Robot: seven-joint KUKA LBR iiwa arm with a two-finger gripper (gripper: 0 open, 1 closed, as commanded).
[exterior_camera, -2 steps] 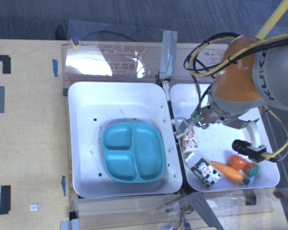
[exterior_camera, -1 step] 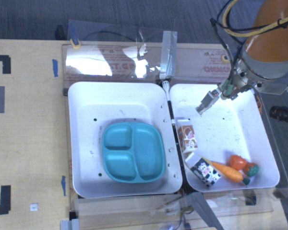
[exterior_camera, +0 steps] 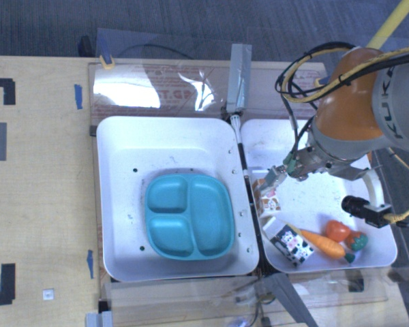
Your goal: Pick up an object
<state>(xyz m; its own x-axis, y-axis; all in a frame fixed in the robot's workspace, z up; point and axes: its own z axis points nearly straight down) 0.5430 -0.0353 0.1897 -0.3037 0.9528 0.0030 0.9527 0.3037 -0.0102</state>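
Overhead slanted view of the bench. To the far left of the gripper, the left white bin [exterior_camera: 116, 142] holds a blue divided plate [exterior_camera: 189, 214] with three compartments, lying flat in the near half of the bin; the plate sits well apart from the gripper, across the wall where the two bins meet. The gripper [exterior_camera: 274, 178] hangs over the left side of the right white bin [exterior_camera: 385, 254], close to that shared wall, with the arm [exterior_camera: 351, 104], grey with an orange band, reaching in from the right and trailing yellow and black cables. Whether the fingers are spread or closed cannot be told; nothing is seen clearly between them. Just below the gripper, near the shared wall, lies a small pale patterned item [exterior_camera: 268, 201], too small to identify. Further below and slightly right rests a black-and-white spotted block [exterior_camera: 294, 244]. Right of that block, touching or just beside it, lies an orange carrot [exterior_camera: 322, 243], and against the carrot's far end sits a red tomato-like toy [exterior_camera: 338, 230] with a green piece beside it.
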